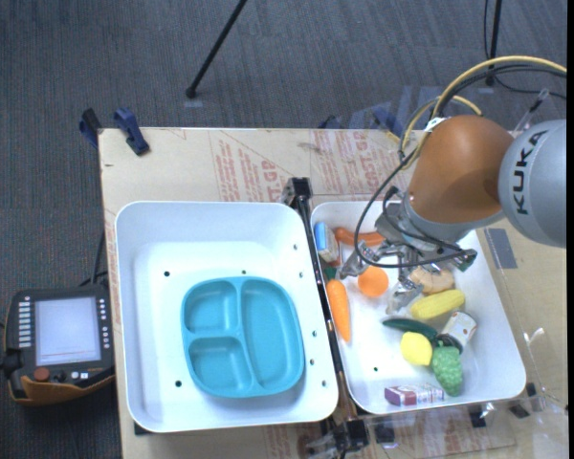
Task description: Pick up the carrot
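Orange wrist band [459,170] of the arm is seen hanging over the right bin [502,328]; carrot not yet picked.

Carrot [339,310] is observed lying flat along the right bin's left wall, apart from the gripper [399,256]. Gripper is positioned above the orange ball [372,282] and corn cob [437,304], just right of the carrot; finger state cannot be told. Teal divided plate [241,336] lies in the left bin [153,247]. Approach, grasp and lift are judged outstanding.
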Controlling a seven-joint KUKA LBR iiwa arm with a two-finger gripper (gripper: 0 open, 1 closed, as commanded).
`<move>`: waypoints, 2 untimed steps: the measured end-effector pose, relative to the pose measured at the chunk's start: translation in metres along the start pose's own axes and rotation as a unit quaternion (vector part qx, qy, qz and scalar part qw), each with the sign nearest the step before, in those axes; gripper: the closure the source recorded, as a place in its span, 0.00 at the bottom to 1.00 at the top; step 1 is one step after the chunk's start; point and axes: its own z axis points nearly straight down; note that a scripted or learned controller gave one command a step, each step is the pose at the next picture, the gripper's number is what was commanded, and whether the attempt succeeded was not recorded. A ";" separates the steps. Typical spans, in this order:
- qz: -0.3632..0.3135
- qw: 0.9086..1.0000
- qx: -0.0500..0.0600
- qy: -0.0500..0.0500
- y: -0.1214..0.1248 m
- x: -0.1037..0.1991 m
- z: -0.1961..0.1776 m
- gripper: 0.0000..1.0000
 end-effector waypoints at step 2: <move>0.144 0.990 0.004 -0.003 0.075 0.007 -0.092 1.00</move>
